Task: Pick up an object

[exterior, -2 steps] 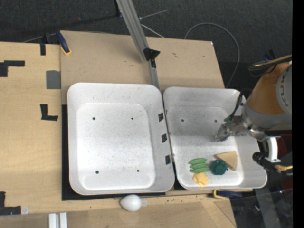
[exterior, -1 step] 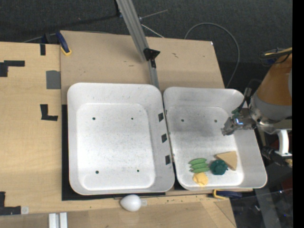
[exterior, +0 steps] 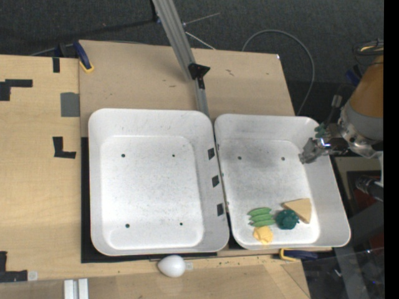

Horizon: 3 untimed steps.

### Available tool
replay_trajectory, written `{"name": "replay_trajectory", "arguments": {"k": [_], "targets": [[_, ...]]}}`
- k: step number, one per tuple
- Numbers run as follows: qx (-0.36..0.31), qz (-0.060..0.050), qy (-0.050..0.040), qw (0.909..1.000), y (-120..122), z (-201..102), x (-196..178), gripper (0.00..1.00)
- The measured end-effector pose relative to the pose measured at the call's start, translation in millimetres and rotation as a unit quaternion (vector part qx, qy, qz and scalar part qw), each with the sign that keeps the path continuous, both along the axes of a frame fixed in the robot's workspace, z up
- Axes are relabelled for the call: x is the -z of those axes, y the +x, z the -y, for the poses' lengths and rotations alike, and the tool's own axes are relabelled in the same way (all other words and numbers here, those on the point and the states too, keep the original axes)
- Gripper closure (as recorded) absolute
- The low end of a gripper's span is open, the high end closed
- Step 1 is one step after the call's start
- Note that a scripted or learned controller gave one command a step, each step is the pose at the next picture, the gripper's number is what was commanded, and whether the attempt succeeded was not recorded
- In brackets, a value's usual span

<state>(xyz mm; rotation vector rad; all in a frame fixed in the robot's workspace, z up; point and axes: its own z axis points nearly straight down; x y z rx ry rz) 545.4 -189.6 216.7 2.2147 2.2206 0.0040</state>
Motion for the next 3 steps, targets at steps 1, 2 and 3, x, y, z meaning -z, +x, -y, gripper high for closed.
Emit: {"name": "replay_trajectory", "arguments": {"k": [1,2,3], "targets": [[0.001,-0.003,0.001,1.0,0.4,-0.5,-7.1,1.0],[-0.002,-0.003,0.0019,1.0,-1.8,-58.1,-7.2,1.0],[-0.002,-0.003,0.0018,1.0,6.9,-105.0,-15.3,1.0]]}}
